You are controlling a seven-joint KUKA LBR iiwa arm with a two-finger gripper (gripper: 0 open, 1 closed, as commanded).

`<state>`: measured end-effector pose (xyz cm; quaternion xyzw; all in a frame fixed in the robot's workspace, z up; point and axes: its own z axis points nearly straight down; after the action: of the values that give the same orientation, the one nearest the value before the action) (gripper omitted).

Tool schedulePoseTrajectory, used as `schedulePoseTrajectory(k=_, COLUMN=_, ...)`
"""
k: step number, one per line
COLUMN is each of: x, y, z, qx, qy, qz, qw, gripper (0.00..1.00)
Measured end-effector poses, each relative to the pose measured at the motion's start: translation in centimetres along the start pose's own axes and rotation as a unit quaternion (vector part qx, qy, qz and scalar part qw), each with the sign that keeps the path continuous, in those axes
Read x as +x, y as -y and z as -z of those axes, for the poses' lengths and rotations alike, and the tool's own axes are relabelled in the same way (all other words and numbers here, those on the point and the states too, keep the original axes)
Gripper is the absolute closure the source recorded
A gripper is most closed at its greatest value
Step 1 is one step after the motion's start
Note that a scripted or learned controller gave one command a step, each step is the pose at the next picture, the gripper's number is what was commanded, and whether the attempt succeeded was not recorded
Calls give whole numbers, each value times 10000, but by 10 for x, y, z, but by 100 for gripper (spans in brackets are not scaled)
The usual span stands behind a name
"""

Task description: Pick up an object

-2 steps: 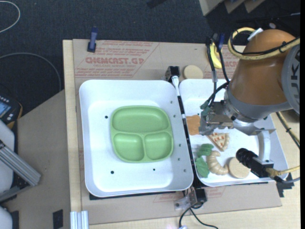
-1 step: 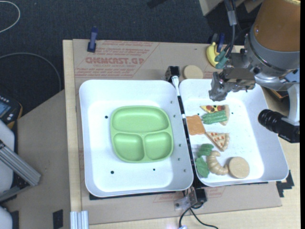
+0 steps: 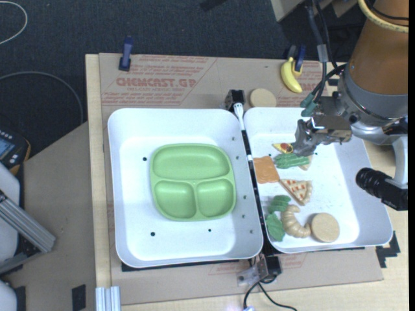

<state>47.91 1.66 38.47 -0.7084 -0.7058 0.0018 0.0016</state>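
My gripper [image 3: 305,144] hangs over the upper middle of the right bin [image 3: 343,180], its tips just above a green leafy toy [image 3: 293,161] and a small red and yellow piece [image 3: 283,148]. Whether anything sits between its tips is hidden by the gripper body. Lower in the same bin lie an orange slice of toast [image 3: 264,170], a pizza slice [image 3: 297,189], a green vegetable [image 3: 277,214], a croissant [image 3: 295,223] and a round tan cookie [image 3: 324,227].
The left bin [image 3: 130,173] holds a green divided plate [image 3: 192,181]. Behind the bins on the bench lie a banana [image 3: 292,76] and a round tan disc [image 3: 262,98]. A black camera part [image 3: 379,186] juts in at the right bin's right edge.
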Motion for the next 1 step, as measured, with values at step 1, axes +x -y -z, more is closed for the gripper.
schedulePoseTrajectory(k=1, x=22, y=0, z=29, qx=-48, qy=-3, qz=29, qw=10000, gripper=100)
